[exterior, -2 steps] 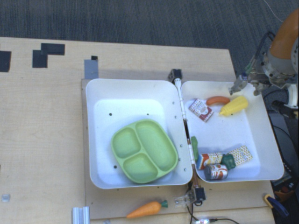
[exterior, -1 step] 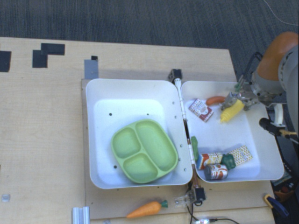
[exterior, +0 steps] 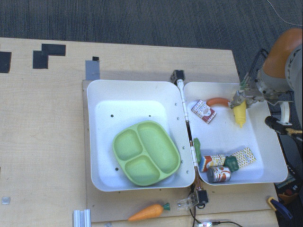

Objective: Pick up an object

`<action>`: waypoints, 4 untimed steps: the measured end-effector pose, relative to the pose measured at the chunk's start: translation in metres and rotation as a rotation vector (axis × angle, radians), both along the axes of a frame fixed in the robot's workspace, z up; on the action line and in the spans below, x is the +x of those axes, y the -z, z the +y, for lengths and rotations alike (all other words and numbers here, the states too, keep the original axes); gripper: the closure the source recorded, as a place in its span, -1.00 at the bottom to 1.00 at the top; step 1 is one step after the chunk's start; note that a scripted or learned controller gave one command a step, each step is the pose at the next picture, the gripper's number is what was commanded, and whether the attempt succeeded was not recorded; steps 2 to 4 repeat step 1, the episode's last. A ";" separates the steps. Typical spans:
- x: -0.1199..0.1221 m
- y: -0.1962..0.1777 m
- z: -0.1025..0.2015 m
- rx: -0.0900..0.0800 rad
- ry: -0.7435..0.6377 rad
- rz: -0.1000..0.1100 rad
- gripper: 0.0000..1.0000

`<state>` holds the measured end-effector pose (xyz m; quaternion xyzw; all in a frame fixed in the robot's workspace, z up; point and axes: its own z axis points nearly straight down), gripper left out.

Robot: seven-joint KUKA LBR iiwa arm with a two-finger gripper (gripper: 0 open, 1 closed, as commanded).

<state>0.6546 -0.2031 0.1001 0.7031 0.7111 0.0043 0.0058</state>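
Over the far side of the right-hand shallow white bin, the grey two-finger gripper hangs with a yellow banana-shaped toy directly at its tip; the toy's upper end sits up against the gripper, but whether it is pinched between the fingers or merely lying beneath them cannot be told. Just beside the gripper, toward the divider, lies an orange sausage-like piece, and next to that a small red-and-white carton. Well away from the gripper, at the bin's near end, cluster a green stick, a small printed tin can, a dark green lump and a patterned flat packet. Farther off, the left-hand white bin holds a pale green three-compartment plastic tray. An orange toy carrot lies on the wooden bench, outside both bins.
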 end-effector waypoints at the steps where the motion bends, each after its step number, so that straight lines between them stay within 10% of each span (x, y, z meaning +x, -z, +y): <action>1: -0.029 -0.095 0.088 0.003 0.004 0.006 1.00; 4: -0.029 -0.095 0.088 0.003 0.004 0.006 1.00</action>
